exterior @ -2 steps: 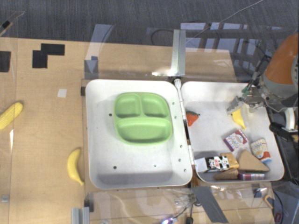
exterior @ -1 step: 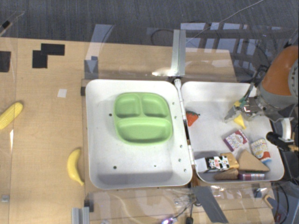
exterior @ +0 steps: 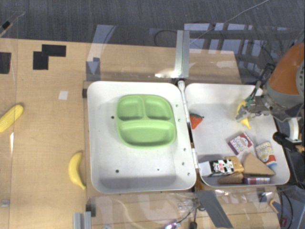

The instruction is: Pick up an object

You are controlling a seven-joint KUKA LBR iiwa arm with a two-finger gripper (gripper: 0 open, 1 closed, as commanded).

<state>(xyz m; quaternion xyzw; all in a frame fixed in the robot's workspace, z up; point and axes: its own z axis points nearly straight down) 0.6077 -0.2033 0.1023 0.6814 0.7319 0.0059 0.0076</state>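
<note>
Start at the near edge of the right bin (exterior: 286, 178), where you have a heap of small things lying close together: a black-and-white carton (exterior: 220, 166), a tan wedge (exterior: 256, 166), a dark tube (exterior: 256, 180) along the front wall, and just behind them a purple packet (exterior: 239, 142) and a small pouch with a red-and-blue end (exterior: 266, 153). None of these is touched. Further back, against the divider, lies a toy strawberry (exterior: 196, 120), well apart from the arm. Toward the far right of that bin you will find the gripper (exterior: 249, 109), reaching in below the arm's orange band (exterior: 287, 76), with a small yellow object (exterior: 246, 121) right at its tip. Whether it has closed on that piece or only stands over it you cannot tell from this angle, so count the pick as unproven: the approach looks made, the lift is left. The yellow piece reads as small, pointed and partly hidden by the tool, its exact kind unclear. In the left bin (exterior: 102, 175) sits a green divided plate (exterior: 145, 120), and out on the bench lie a banana (exterior: 76, 170) and a corn cob (exterior: 10, 118).
</note>
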